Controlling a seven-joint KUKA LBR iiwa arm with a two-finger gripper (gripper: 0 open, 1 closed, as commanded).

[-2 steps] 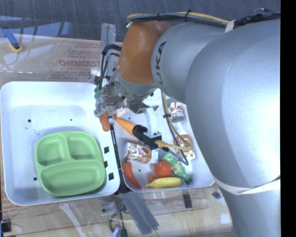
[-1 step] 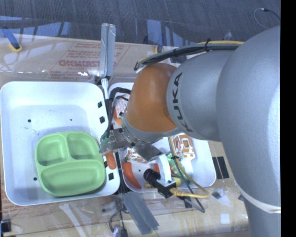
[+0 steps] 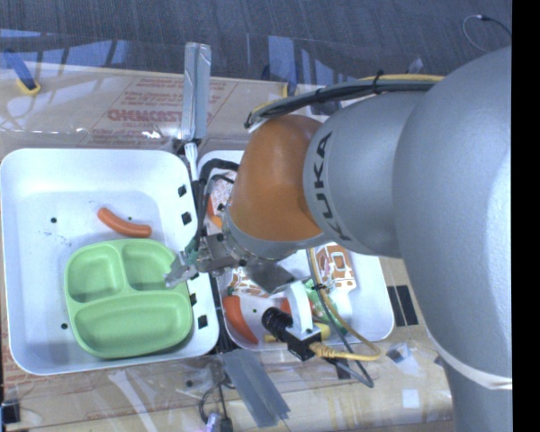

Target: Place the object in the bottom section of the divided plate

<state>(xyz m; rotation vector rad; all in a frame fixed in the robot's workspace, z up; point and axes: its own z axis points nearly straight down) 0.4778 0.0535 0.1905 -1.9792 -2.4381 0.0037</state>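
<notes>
Beside the smooth green plate (image 3: 126, 300) lies a sausage-shaped object (image 3: 124, 223); tool (image 3: 187, 268) state unclear.

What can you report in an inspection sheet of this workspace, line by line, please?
Surface: two white bins, left bin and right bin, on a bench.
Job's things: green divided plate in left bin, sections bare; orange sausage beside it, on bin floor.
Clutter: mixed items in right bin, partly hidden by the arm.
Grippers: gripper at the plate's right edge; nothing seen held.
Cables: yellow cable at right bin; cables along the arm.
Surroundings: printed cardboard behind bins.
</notes>
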